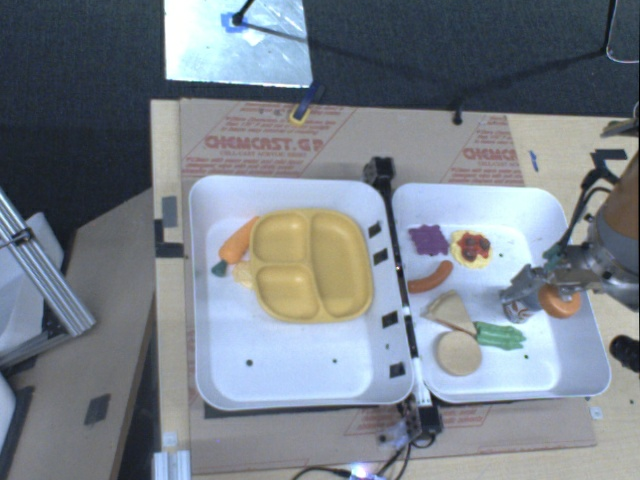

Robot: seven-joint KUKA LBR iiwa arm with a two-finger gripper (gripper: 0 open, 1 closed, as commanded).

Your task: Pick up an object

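My gripper (528, 303) sits at the right bin's (575, 368) right side, beside a round orange object (561, 302), perhaps touching it; I cannot tell its grip.

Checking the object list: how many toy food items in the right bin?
6: purple piece, pizza, sausage, wedge, round cookie, green pod. The end effector may hide more.

Two bins are being carried side by side on the worktop (170, 298). In the left bin (215, 368), a divided plate (308, 265) is lying, a carrot (236, 241) touching its left edge. Small food pieces are being kept in the right bin (540, 373).
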